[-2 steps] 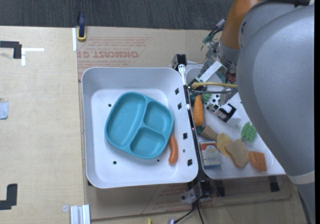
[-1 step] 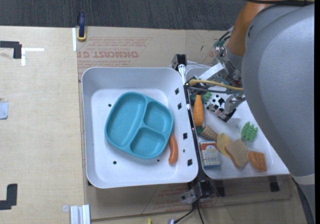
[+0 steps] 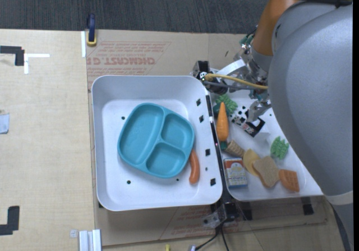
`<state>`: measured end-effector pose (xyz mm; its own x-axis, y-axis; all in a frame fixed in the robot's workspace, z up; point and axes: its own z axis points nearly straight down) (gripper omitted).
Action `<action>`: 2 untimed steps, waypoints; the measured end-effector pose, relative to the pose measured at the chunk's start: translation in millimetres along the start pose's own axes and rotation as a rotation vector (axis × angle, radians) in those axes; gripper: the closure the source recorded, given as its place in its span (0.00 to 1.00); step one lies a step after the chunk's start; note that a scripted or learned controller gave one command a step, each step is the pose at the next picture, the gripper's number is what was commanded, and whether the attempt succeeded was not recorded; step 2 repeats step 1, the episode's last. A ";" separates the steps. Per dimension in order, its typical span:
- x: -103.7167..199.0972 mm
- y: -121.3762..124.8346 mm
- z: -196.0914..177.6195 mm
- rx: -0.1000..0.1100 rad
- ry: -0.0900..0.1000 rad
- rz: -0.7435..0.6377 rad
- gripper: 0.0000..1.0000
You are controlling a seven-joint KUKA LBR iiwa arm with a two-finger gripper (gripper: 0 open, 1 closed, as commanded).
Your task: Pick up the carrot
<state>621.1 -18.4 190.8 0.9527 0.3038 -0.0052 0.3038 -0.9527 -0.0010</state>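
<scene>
Orange carrot (image 3: 222,121) lies just left of the gripper (image 3: 253,114), whose jaw state seems unreadable.

Red printing runs across the cardboard sheet (image 3: 129,56) beyond the left bin (image 3: 101,149), upside down and too blurred to read. The small carton's (image 3: 235,172) label is likewise illegible.

- Orange carrot (image 3: 222,123) with a green top, right of the teal divided plate (image 3: 156,140).
- Orange-brown sausage (image 3: 194,168) at that plate's lower right edge.
- Both bins (image 3: 101,149) white.
- Green broccoli (image 3: 279,147), tan bread (image 3: 268,171), black-and-white dice (image 3: 241,114) farther right.
- Arm (image 3: 314,87) grey, orange band.
</scene>
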 end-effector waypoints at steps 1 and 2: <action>-28.3 -73.9 0.2 0.001 0.000 0.009 0.00; -28.3 -73.9 0.2 0.001 0.000 0.009 0.00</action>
